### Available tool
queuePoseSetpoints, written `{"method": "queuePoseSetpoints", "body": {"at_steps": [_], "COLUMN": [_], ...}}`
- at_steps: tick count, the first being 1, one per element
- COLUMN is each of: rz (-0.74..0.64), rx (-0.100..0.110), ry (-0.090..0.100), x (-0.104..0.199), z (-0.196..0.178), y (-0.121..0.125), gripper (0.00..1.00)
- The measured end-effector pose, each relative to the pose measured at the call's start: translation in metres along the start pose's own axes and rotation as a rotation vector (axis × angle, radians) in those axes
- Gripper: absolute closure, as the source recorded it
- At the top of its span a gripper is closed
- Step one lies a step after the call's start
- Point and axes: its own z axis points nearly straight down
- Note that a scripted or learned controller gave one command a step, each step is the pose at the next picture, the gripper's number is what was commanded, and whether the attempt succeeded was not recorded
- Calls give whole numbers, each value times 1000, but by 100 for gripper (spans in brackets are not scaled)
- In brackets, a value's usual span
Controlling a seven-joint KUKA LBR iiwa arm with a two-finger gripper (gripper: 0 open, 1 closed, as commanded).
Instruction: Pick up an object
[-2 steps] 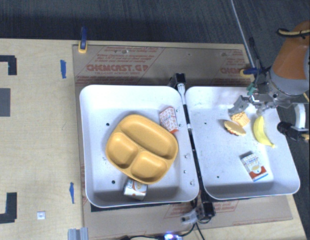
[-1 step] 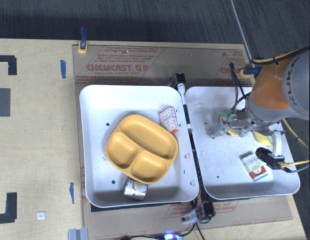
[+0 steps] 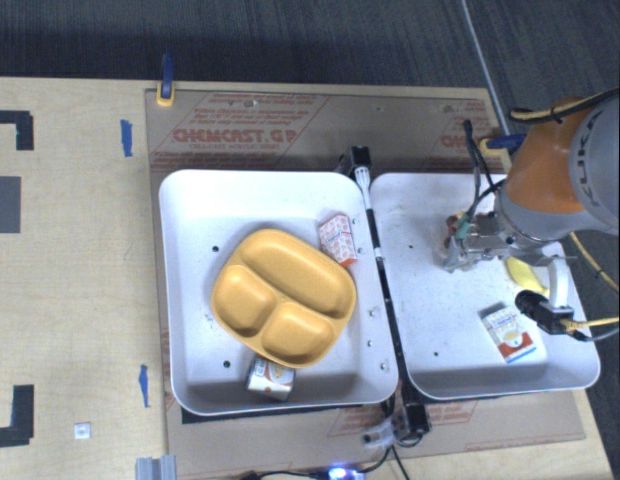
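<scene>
**Q:** What does the overhead camera view show on the bench?

**A:** Two shallow white bins sit side by side on a brown board. The left bin [image 3: 180, 268] holds a yellow divided tray [image 3: 282, 295], lying flat with its three compartments facing up. A small red-and-white packet [image 3: 336, 238] lies at the tray's upper right edge, touching or just beside it. A small can or wrapped item [image 3: 270, 378] lies at the tray's lower edge, partly tucked under it.

**Q:** And the right bin?

**A:** The right bin [image 3: 420, 348] holds a small white-and-red carton [image 3: 510, 330] near its lower right corner. A yellow object [image 3: 523, 272] lies just above the carton, partly hidden by a black cable fitting and the arm's wrist.

**Q:** Where is the arm?

**A:** The grey arm with its orange band [image 3: 545, 173] reaches in from the right over the right bin. The gripper [image 3: 460, 250] hangs low over the middle of that bin's upper half, well apart from the carton and left of the yellow object.

**Q:** Is it open, closed or gripping something?

**A:** That cannot be told; the gripper's tip is too small and cluttered to read. Nothing can be made out in its grasp.
</scene>
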Motion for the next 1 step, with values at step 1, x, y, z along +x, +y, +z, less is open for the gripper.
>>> {"method": "queuePoseSetpoints", "body": {"at_steps": [1], "rz": [-1], "rx": [5], "ry": [1], "x": [-62], "z": [-2], "y": [3], "gripper": [100]}}
